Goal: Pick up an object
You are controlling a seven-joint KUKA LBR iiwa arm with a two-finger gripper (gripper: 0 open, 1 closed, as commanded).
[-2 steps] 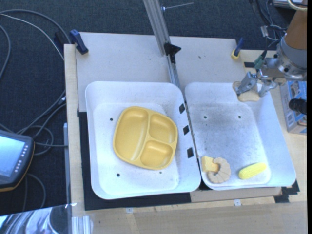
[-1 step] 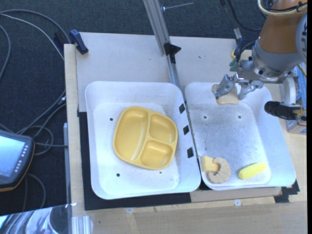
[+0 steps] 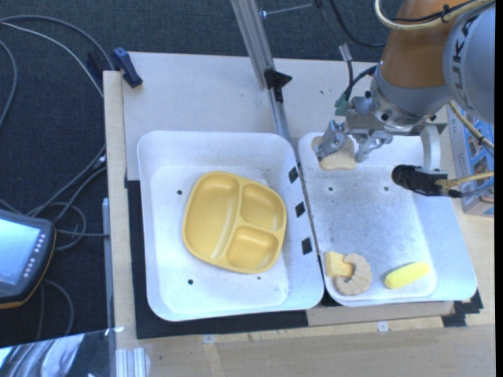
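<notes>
Beige, bread-like object [image 3: 338, 161] lies in the far left corner of the right bin [image 3: 440, 234], close to the bin wall. The gripper [image 3: 350, 144] sits directly over it, fingers [image 3: 330, 142] spread and pointing down, one on each side of the object's top edge. They appear to straddle it or just touch it; a firm pinch is not visible, so I do not count it as held.

Risks, judged from this position:
- The object is tight in the corner. A finger may land on the bin rim or wall instead of beside the object, and the closing stroke would then push it away rather than clamp it.
- The piece looks flat and low. The fingers could close above it and come up with nothing.
- If only the edge is caught, it may slip out during the lift.

Other items in the right bin: a tan round piece with a yellow block [image 3: 350, 272] and a yellow corn cob [image 3: 407, 274], both at the near edge, well apart from the gripper. The left bin [image 3: 157, 210] carries a yellow divided tray [image 3: 233, 221].
</notes>
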